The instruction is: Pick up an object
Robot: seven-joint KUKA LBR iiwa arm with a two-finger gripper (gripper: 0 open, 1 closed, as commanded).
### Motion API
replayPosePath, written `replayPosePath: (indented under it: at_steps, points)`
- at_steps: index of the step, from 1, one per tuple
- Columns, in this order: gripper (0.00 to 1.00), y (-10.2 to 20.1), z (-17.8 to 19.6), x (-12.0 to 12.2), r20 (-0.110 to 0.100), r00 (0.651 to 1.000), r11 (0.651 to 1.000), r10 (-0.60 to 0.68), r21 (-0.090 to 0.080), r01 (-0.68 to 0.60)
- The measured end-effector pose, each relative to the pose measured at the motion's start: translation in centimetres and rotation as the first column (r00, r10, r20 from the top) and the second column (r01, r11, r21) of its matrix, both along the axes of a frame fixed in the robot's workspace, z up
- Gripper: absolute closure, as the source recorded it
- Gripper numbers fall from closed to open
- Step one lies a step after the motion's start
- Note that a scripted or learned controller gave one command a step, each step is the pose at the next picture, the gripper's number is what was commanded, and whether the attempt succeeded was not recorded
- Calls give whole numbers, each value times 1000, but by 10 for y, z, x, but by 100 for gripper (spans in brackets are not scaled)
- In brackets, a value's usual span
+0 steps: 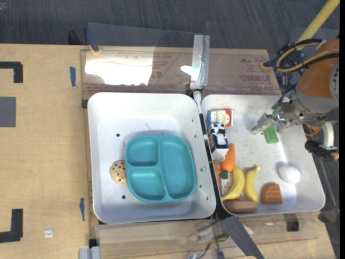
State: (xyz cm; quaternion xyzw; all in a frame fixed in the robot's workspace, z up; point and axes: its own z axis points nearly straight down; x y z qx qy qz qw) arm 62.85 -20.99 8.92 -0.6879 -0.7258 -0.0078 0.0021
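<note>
My gripper (pixel 272 122) hangs over the upper right part of the right bin (pixel 307 198), on the grey arm with its orange band that comes in from the right. A small green object (pixel 271 135) shows directly beneath the gripper, touching or nearly touching its tip. I cannot tell whether it is gripped or lying on the bin floor. Also in the right bin are a white egg (pixel 289 174), an orange-brown waffle piece (pixel 271 193), two yellow bananas (pixel 250 183) and a carrot (pixel 229 158).
A small printed box (pixel 220 117) and a black-and-white item (pixel 218 137) lie along the right bin's left wall. The left bin (pixel 108 117) holds a teal divided plate (pixel 160 167) and a cookie (pixel 117 171). A clear panel (pixel 140 63) stands behind the bins.
</note>
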Motion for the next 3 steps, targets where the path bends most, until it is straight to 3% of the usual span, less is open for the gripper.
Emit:
replayPosePath:
  at_steps: [1,2,3]
  points:
    - [100,-3,11,1,4,1000,1000,1,-11,-1]
    - [100,69,132,-10,7,998,998,-60,-14,60]
    - [0,66,125,-13,-7,998,998,-65,-14,65]
